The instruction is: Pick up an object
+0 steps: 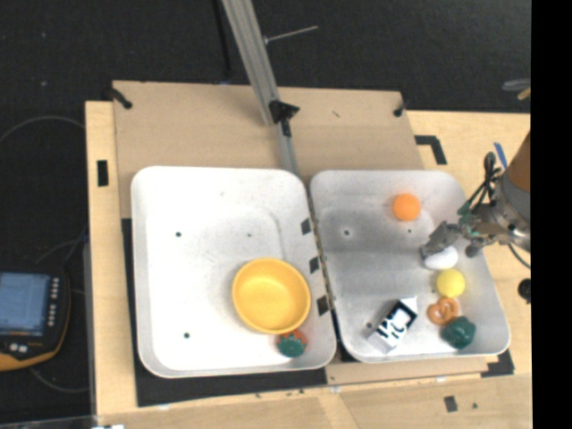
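Observation:
The right bin point(357, 204) holds an orange ball point(407, 206), a white rounded object point(440, 259), a yellow ball point(451, 283), an orange ring-shaped piece point(442, 310), a dark green object point(460, 332) and a black-and-white box point(393, 323). My gripper point(456, 239) reaches in from the right edge and hangs over the bin's right side, just above the white object. Its fingers point(439, 238) look spread apart, and nothing is between them.
The left bin point(179, 213) holds a yellow bowl point(271, 295), with a small green and red object point(292, 343) at its front edge. A metal rail point(259, 61) slants down from the top to the gap between the bins. A pendant point(27, 315) lies at far left.

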You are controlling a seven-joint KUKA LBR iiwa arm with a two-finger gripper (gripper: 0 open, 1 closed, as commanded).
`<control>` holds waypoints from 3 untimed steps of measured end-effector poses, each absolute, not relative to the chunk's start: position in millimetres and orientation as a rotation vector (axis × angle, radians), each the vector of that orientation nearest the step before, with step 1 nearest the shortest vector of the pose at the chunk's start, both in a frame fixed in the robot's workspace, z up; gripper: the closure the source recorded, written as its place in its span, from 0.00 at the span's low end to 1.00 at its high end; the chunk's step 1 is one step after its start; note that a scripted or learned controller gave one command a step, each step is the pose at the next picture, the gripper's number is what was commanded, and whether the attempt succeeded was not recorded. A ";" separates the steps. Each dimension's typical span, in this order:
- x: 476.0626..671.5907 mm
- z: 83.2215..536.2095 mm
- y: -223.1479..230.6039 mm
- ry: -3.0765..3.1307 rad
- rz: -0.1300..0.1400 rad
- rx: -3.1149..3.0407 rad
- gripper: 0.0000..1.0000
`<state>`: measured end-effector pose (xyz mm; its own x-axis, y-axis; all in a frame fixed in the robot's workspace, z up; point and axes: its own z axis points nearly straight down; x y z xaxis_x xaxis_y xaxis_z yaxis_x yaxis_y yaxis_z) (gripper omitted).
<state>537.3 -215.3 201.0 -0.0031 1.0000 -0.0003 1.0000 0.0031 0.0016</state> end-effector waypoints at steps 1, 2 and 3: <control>537.3 201.0 -215.3 2.223 0.002 2.218 0.00; 545.4 154.5 -213.9 2.225 -0.003 2.219 0.00; 544.6 101.7 -214.8 2.222 -0.005 2.223 0.00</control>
